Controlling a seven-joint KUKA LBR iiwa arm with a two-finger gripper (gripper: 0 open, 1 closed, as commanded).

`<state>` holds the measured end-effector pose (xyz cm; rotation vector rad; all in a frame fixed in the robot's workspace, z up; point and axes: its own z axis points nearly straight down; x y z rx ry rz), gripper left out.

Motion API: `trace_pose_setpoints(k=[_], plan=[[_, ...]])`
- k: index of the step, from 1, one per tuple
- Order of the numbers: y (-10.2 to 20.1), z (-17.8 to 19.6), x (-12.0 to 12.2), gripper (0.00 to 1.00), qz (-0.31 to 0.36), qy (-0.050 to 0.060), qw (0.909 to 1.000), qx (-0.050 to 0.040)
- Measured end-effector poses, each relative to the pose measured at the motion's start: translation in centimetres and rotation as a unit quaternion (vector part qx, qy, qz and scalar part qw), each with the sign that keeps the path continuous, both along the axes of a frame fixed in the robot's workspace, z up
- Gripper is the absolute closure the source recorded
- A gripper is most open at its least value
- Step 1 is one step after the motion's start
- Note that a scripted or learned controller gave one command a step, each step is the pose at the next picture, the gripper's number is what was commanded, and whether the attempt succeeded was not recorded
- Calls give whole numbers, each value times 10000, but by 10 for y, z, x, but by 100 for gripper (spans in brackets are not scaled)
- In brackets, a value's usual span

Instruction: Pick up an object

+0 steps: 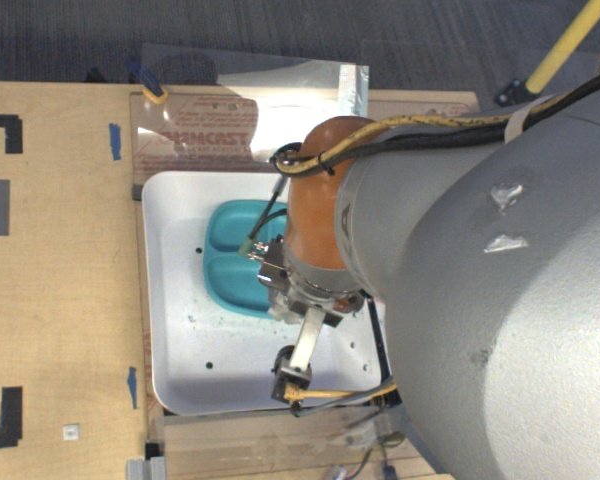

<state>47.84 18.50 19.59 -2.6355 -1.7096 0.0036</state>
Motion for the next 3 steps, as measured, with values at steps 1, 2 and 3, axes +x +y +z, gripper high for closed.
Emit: trace_pose_setpoints(k=[1, 2, 3], plan=[[34, -15, 0, 100, -3048, -5, 9524, -4], [39, -20, 5, 100, -4194, -11, 9078, 2], [40, -9, 6, 100, -4201, -17, 9075, 15]])
